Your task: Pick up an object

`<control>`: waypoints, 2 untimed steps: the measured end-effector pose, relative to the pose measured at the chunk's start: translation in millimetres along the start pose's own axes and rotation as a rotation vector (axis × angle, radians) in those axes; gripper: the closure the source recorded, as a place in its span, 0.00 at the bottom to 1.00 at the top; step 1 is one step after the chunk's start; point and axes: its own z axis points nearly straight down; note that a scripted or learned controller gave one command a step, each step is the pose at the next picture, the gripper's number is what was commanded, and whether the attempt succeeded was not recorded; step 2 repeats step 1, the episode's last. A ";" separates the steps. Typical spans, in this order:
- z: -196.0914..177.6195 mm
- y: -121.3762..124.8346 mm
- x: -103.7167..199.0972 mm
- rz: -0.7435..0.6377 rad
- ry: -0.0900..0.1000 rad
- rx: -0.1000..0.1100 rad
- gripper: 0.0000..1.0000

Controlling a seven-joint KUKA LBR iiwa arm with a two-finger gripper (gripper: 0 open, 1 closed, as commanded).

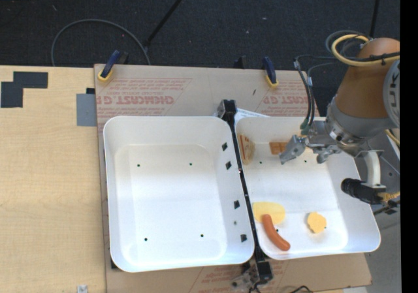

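Nearest me in the right bin [366,236]: a red sausage [276,232] touching a yellow slice [269,211], a small yellow piece [317,222] just beside. Farther back, my gripper [307,148] hangs over the bin's far end with nothing held, fingers apart. An orange-brown block [277,148] sits just beside it, so I'd shift over that, centre, then descend straight.

Arm: single, grey, entering from the right edge, its orange band uppermost, wrist bent downward and leftward. Hand [307,148]: two-fingered, metallic, carried low at the arm's left end; its two fingers point left and splay apart, with nothing between them. Cables loop above the wrist.
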 end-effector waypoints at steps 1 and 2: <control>116.6 68.0 -22.6 0.000 0.000 0.005 0.00; 116.6 68.0 -22.6 0.000 0.000 0.005 0.00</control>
